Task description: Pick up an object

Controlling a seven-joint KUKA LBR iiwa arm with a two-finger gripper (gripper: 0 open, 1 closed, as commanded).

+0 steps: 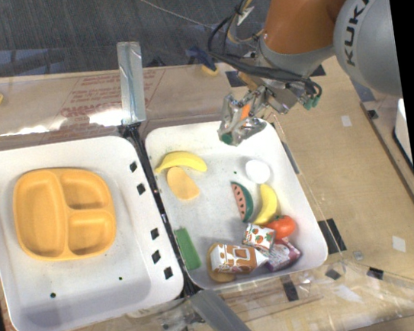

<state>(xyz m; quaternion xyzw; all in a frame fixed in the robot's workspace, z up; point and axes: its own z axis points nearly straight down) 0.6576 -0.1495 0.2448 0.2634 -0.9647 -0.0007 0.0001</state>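
Note:
The right bin (231, 277) holds a yellow banana (179, 162) and a tan bread-like piece (183, 184) near its left side. A watermelon slice (242, 199), a second banana (267, 203), a white round lid (257, 170), a red tomato (282, 227), small juice cartons (236, 257) and a green block (186, 249) lie further forward. My gripper (238, 129) hangs over the bin's back right corner, above everything. I see nothing between its fingers.
The left bin (74, 308) holds a yellow divided plate (64, 212). A grey taped strip (131, 83) stands behind the divider between the bins. Cables loop around the wrist (270, 74) above the right bin's back edge.

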